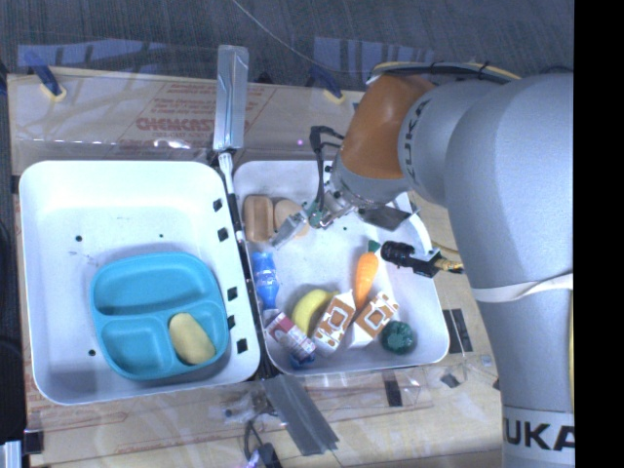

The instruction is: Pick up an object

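My gripper (300, 222) is low in the back left of the right bin (429, 344), reaching in from the orange-banded wrist (375, 139). It is right beside two brown bread-like pieces (257, 216) by the bin's left wall, and I cannot tell whether it touches them. Further forward in the same bin lie a blue bottle (264, 281), an orange carrot (365, 277), a yellow lemon (310, 309), two small waffle-patterned pieces (334, 322), a green broccoli-like piece (397, 336) and a red-and-white can (290, 335).
The left bin (58, 203) holds a blue divided tray (146, 291) with a yellow potato-like piece (192, 338) in its front right compartment. A metal clamp bar (231, 96) stands at the divider between the bins. The big grey arm covers the right side.
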